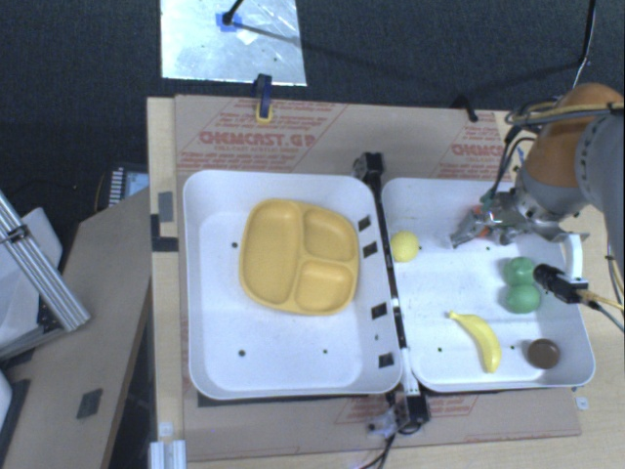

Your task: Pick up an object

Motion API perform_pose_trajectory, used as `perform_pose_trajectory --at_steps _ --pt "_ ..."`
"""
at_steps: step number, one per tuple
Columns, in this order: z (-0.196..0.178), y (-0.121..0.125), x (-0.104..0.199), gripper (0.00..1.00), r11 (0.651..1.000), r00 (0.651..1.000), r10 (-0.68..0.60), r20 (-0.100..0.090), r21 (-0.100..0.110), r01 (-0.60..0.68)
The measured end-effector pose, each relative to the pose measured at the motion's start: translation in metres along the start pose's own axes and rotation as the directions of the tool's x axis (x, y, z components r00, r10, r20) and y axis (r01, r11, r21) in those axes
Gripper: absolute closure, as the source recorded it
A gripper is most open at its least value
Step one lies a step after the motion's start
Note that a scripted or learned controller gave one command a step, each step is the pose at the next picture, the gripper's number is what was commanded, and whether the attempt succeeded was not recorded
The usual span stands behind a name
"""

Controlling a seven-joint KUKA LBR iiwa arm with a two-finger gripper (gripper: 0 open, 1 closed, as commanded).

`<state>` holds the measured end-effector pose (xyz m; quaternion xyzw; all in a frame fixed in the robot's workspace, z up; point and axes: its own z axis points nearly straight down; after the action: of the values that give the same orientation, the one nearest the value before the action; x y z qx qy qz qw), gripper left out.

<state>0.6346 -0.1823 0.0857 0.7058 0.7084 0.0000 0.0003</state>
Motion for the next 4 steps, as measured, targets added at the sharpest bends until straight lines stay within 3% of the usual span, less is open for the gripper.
perform_pose_trajectory --at_steps 1,2,4 --pt "-0.014 0.002 0.000 1.00 1.000 1.000 -0.002 0.001 -0.005 0.002" --pt "-0.077 -0.002 0.002 1.00 1.000 1.000 -0.001 0.001 -0.006 0.001" --pt "-0.174 0.018 0.000 1.00 1.000 1.000 -0.003 0.002 -0.007 0.003"
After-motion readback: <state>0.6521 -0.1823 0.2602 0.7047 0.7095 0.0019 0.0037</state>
